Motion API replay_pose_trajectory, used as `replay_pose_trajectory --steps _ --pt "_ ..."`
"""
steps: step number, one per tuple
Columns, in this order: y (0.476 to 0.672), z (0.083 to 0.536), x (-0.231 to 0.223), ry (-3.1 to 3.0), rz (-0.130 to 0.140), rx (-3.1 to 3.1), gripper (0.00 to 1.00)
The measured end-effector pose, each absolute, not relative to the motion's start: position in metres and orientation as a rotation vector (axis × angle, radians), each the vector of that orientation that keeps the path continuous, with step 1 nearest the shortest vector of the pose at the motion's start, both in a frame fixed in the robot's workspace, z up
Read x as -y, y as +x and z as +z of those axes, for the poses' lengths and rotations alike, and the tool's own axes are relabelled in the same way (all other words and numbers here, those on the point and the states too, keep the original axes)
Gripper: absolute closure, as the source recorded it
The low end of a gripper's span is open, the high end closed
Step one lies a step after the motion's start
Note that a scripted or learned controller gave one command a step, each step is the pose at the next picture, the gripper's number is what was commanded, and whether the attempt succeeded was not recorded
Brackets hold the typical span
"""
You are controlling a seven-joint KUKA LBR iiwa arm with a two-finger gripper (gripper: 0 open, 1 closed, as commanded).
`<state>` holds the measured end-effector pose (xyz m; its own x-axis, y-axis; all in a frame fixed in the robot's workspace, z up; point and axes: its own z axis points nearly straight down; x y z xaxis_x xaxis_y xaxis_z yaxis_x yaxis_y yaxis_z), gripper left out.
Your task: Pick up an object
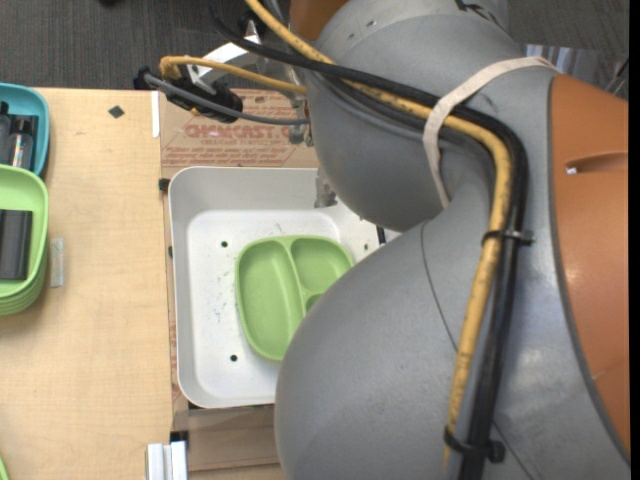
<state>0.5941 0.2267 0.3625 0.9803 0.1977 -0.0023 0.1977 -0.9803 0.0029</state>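
Note:
A light green divided plate [285, 293] lies in the white bin [205, 268], toward its right side. Its right part is hidden behind the large grey arm [430, 268], which covers most of the right half of the view. The arm's orange band [595, 218] is at the far right. A yellow cable [480, 268] and black hoses run along the arm.
A cardboard sheet with red print [235, 128] lies behind the bin. On the wooden bench [90, 368] at the far left stand a green tray [22, 238] and a blue tray [25, 128] with dark items in them.

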Motion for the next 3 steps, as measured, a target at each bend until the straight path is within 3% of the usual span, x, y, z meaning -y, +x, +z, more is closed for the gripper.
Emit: replay_pose_trajectory --steps 1,2,3 --pt "0.578 0.264 -0.188 3.086 -0.009 -0.568 0.0" --pt "0.578 0.264 -0.188 3.087 -0.008 -0.567 0.0" --pt "0.642 0.441 -0.129 3.088 -0.006 -0.566 0.0"
